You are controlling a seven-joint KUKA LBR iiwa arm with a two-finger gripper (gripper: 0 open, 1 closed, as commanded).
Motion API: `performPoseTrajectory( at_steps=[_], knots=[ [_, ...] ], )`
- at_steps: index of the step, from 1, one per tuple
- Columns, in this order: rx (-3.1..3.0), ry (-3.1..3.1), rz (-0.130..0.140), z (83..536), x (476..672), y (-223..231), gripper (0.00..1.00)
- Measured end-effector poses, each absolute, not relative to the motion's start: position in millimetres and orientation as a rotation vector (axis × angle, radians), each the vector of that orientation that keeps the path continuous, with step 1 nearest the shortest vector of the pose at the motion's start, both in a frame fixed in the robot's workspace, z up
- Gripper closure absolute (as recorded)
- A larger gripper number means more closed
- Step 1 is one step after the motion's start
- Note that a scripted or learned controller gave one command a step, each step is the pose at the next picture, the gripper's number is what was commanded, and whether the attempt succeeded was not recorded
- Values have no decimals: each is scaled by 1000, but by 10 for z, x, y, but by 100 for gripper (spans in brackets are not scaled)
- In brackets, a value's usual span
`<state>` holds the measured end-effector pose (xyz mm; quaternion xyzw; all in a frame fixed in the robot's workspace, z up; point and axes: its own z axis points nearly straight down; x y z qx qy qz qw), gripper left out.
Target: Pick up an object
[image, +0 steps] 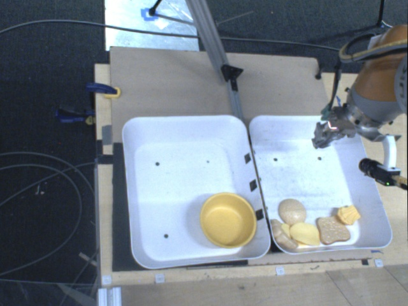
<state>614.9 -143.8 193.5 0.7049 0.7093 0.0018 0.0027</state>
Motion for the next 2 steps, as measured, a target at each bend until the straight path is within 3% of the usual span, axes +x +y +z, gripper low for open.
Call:
performPoseTrajectory(
  at_steps=[1, 2],
  knots=[
    [2210, 2227, 5, 2218, 6162, -1439, 100],
    [2210, 2234, 4, 2206, 6029, -822, 100]
  ],
)
